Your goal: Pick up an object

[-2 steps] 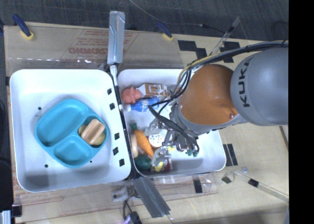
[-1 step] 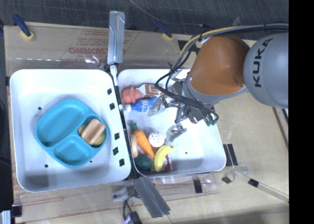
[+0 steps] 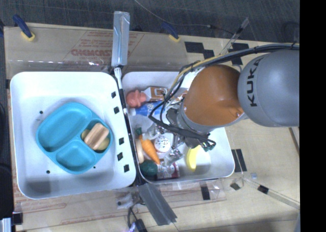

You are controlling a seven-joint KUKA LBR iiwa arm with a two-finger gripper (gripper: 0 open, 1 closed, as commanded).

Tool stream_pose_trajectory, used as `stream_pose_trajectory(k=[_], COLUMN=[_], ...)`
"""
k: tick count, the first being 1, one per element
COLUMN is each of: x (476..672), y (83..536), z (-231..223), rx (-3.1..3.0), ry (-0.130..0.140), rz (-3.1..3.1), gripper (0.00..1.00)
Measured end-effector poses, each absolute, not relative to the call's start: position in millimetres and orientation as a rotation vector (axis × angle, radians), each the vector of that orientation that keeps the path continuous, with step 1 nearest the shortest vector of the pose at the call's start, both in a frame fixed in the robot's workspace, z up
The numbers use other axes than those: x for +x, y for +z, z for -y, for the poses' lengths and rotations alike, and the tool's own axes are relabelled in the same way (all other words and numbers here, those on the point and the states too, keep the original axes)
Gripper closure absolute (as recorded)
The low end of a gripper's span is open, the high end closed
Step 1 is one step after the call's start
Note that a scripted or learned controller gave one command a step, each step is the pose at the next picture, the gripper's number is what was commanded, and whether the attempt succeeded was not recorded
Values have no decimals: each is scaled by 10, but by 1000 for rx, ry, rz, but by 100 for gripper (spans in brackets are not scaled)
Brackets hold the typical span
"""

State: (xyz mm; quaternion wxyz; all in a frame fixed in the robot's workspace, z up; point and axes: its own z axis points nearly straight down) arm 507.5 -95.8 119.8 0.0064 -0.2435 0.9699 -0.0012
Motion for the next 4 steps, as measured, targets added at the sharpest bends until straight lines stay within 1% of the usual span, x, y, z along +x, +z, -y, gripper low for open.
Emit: stream_pose_trajectory(k=[1,2,3,4], x=[5092,4912,4834,5322], y=[1092,1365,970,981], z=[1114,1023,1528,1070], rx=[-1389,-1465,-739,-975], ry=[-34,-3,-4,-8], rz=[-2760,-2774,-3044,-2974], gripper=[0,0,0,0])
